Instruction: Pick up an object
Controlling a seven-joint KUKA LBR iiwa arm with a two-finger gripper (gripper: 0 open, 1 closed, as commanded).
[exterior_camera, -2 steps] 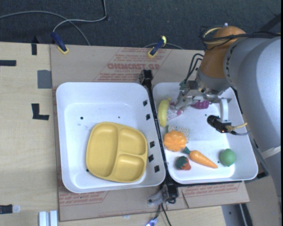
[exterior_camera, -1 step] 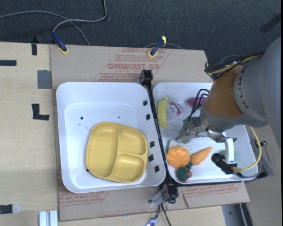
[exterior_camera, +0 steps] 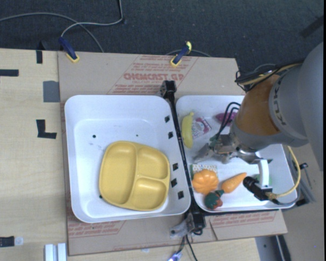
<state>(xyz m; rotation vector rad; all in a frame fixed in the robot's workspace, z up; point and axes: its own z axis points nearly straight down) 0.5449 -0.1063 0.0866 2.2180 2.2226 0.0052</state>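
Observation:
My gripper (exterior_camera: 211, 150) reaches down into the right bin (exterior_camera: 271, 200), its fingers pointing left toward the bin's middle. Just below it lie an orange pumpkin-like toy (exterior_camera: 205, 181) and an orange carrot (exterior_camera: 233, 182). A small red and green toy (exterior_camera: 213, 201) sits at the bin's front edge. A yellow banana-like piece (exterior_camera: 187, 129) and a pink and white packet (exterior_camera: 202, 125) lie at the back left of that bin. Nothing is visibly held between the fingers.
The left bin (exterior_camera: 81, 118) holds a yellow divided plate (exterior_camera: 134, 175). A black divider (exterior_camera: 176, 140) runs between the bins. The grey arm with its orange band (exterior_camera: 261, 110) covers the right bin's back right part. Cables cross the dark floor behind the cardboard.

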